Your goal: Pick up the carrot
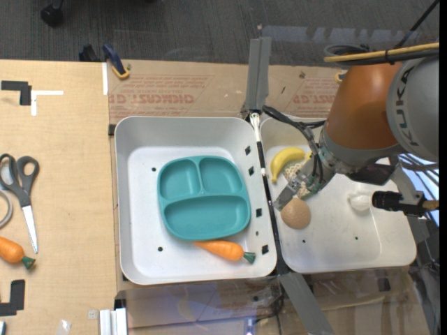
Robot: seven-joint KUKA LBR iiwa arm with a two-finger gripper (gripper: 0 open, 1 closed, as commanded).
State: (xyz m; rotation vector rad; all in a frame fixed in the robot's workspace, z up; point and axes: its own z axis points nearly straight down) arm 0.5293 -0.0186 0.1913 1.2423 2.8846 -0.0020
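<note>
An orange carrot (222,250) with a green stem end lies in the left bin (133,187), along its front wall and just below the teal divided plate (204,197). My gripper (299,185) hangs over the left side of the right bin (391,246), between a yellow banana (285,160) and a brown round object (295,213). It is well to the right of the carrot and across the wall between the bins. The wrist hides much of the gripper's tip.
A second carrot (11,251) lies on the wooden bench at the far left, below a pair of scissors (19,187). A small white object (359,202) sits in the right bin. The arm's orange band (363,107) looms over that bin's back.
</note>
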